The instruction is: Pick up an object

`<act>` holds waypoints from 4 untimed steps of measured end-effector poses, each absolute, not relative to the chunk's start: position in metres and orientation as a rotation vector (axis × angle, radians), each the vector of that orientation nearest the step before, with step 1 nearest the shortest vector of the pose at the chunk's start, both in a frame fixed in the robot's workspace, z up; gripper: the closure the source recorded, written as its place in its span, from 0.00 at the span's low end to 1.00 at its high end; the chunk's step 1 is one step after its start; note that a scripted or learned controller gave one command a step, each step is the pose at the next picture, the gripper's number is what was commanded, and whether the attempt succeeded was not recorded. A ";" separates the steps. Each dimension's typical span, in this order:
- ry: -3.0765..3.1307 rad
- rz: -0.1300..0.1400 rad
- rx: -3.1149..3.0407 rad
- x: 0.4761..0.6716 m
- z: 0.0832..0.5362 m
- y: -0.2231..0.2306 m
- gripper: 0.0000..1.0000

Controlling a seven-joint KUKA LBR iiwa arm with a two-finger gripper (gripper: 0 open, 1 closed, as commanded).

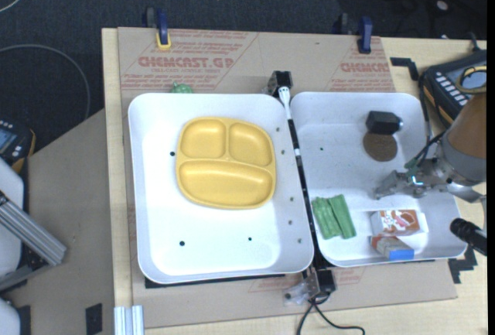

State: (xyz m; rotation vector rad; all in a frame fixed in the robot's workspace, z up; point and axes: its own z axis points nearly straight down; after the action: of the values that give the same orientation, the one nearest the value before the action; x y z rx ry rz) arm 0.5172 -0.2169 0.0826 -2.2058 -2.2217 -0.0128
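The right bin point(340, 113) holds a small black block point(384, 122) with a brown round disc point(380, 146) just in front of it. A green ridged piece point(333, 217) lies near the bin's front left. A red-and-white packet with a blue end point(397, 228) lies at the front right. My gripper point(398, 182) reaches in from the right, low over the bin floor between the brown disc and the packet. It touches none of them as far as I can see. The orange-banded wrist point(468, 140) stands over the bin's right rim.
The left bin point(155, 194) carries a yellow divided plate point(226, 162). A black divider strip point(295, 163) runs between the bins. Two clamps point(162, 28) hold the brown board at the back. A black device point(452, 86) sits at the right edge.
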 end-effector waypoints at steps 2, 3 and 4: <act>-2.236 -0.010 -2.232 0.482 0.278 -0.225 0.00; -2.227 -0.002 -2.226 0.480 0.279 -0.224 1.00; -2.224 0.000 -2.212 0.479 0.250 -0.170 1.00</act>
State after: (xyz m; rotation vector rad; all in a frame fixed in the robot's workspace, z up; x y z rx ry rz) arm 0.4794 -0.1695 0.2495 -2.2121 -2.2236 0.0002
